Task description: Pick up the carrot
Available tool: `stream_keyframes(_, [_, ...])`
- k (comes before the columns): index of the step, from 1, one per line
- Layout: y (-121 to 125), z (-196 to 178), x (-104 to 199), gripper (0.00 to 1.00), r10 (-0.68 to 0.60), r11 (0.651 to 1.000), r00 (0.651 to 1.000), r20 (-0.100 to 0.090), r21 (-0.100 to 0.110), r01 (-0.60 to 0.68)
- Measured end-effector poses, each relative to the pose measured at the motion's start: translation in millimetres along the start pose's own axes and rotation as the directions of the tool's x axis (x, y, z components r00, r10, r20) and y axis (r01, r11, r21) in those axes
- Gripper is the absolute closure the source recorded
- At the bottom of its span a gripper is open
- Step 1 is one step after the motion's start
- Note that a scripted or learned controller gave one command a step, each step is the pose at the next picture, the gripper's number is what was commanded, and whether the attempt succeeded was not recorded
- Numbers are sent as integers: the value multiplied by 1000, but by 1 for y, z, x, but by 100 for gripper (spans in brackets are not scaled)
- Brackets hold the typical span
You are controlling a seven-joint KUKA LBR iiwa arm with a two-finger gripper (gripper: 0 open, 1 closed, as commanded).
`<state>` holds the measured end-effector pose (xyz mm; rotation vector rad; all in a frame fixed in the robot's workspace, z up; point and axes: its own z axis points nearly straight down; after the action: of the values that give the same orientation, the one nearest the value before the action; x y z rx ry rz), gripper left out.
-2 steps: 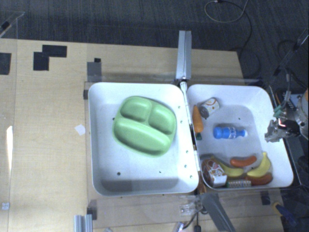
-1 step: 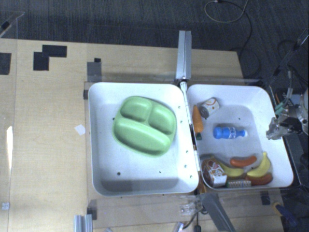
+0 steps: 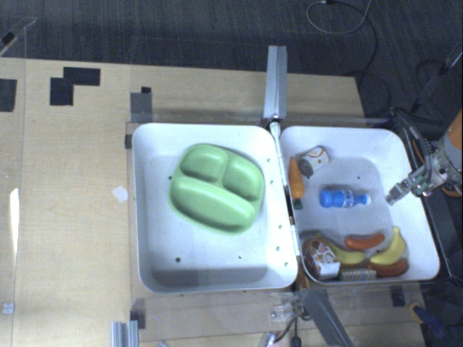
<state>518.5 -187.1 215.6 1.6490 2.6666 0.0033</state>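
Carrot (image 3: 296,178) lies along the right bin's (image 3: 362,132) left wall, centre frame | hand (image 3: 400,191) hovers at the bin's right rim, well apart, grip state cannot tell | bottle (image 3: 344,198) lies between, likely needing avoidance.

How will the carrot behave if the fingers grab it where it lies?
The carrot looks like a rigid, smooth toy, so probably stiff and light but slippery. It lies along the right bin's left wall, so one finger may lack room. Being round, it may roll if nudged.
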Motion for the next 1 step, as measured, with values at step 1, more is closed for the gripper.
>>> stream_keyframes(1, [3,-12,0,100,-2,1000,1000,5,-6,3])
